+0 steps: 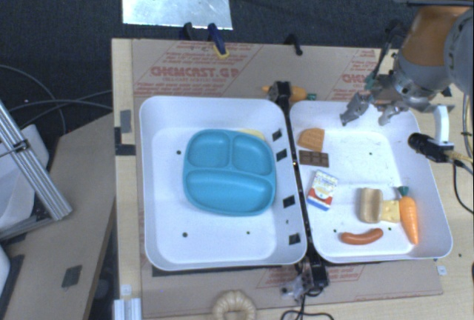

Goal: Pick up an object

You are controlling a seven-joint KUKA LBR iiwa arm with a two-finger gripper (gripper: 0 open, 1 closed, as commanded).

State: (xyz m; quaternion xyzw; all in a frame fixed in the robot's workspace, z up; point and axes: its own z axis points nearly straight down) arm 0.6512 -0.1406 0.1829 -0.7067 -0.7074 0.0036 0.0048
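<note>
Carrot lies apart from raised pincer (fingers spread).

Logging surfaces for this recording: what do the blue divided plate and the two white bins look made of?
Blue divided plate: likely moulded plastic, smooth, even colour, soft sheen. Left white bin and right white bin: probably thin formed plastic, matte, with rounded corners and raised rims.

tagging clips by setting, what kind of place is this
Most likely a robotics lab bench for grasping trials: a grey-and-orange arm reaches over two white bins holding toy food like a carrot, on a board clamped to the bench.
</note>
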